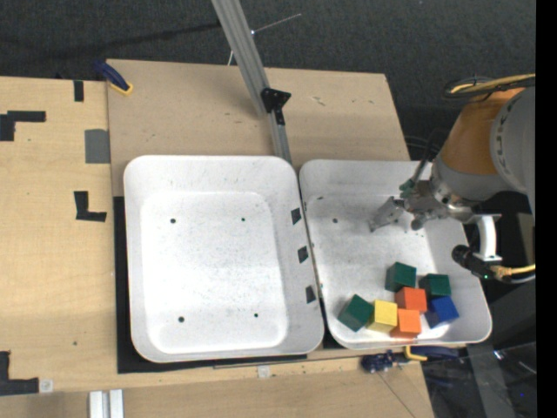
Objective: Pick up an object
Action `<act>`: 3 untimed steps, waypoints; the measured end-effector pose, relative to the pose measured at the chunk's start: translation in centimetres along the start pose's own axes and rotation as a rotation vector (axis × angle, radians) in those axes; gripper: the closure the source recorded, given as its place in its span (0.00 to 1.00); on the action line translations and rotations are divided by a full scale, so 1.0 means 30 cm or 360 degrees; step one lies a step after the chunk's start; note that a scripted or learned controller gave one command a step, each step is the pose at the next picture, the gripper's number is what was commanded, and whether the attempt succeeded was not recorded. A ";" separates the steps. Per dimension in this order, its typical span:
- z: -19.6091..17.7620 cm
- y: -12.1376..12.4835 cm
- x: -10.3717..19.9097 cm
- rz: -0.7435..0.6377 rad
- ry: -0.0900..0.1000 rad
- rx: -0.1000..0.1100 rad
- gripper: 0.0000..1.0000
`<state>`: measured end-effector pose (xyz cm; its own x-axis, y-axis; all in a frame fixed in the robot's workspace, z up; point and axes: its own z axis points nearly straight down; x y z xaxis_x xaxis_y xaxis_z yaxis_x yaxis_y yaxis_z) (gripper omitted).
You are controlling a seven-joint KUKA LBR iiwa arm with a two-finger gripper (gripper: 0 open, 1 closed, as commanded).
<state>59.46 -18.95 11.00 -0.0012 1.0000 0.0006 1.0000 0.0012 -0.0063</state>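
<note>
Over the right bin [348, 190], the gripper [402, 216] hovers with fingers spread and nothing between them; the approach step next calls for descending onto the near blocks [409, 301].

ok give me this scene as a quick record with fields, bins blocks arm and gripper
bins: left bin and right bin, white, side by side
blocks: green, yellow, orange and blue blocks clustered in the right bin's near right corner
arm: grey with orange band, reaching in from the right
gripper: gripper over the right bin, apart from the blocks, nothing between its fingers
</note>
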 end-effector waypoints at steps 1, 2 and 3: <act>-0.044 0.004 0.000 -0.0001 -0.0002 -0.0007 1.00; -0.222 0.040 0.010 -0.0001 -0.0003 -0.0017 1.00; -0.389 0.043 0.011 -0.0001 -0.0003 -0.0017 1.00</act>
<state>60.83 -18.62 22.66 -0.0017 1.0000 -0.0015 1.0000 0.0017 0.0046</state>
